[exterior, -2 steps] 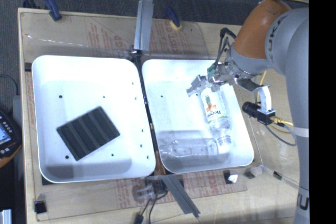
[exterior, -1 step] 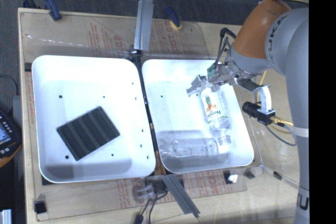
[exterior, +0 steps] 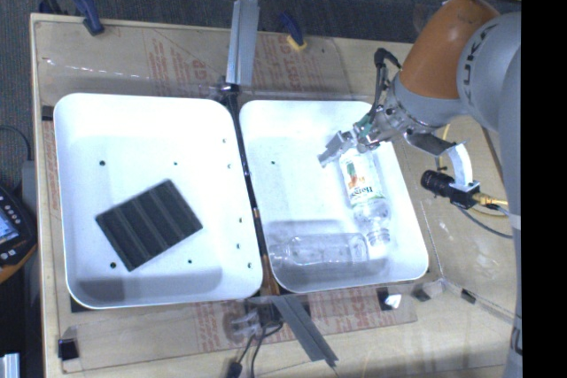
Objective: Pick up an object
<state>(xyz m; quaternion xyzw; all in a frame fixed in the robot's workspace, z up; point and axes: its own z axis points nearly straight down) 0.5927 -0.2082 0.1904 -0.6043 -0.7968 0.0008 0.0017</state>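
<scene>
Clear plastic is what the two bottles in the right bin [exterior: 266, 190] are made of. In the camera view, one bottle [exterior: 363, 186] is seen lying lengthwise near the bin's far-right side, its cap end toward the front wall. A second bottle [exterior: 319, 248], nearly see-through, is laid crosswise along the front wall, with its end just beside the first bottle's cap. A dark ribbed slab [exterior: 149, 223] is seen lying flat in the left bin [exterior: 80, 128], well apart from the arm.

The gripper [exterior: 341, 146] is placed low over the right bin, at the upper end of the labelled bottle, touching it or just above it. Whether its fingers are spread or closed cannot be told from this slant, and nothing can be seen held between them. The pick is therefore judged to be not yet done: all three things rest on the bin floors, and a grip and a lift are left.

A white label with a red-orange mark and small print is carried by the first bottle; the words cannot be read. Faint reddish lettering is printed on the bench [exterior: 133, 49] border, also unreadable.
</scene>
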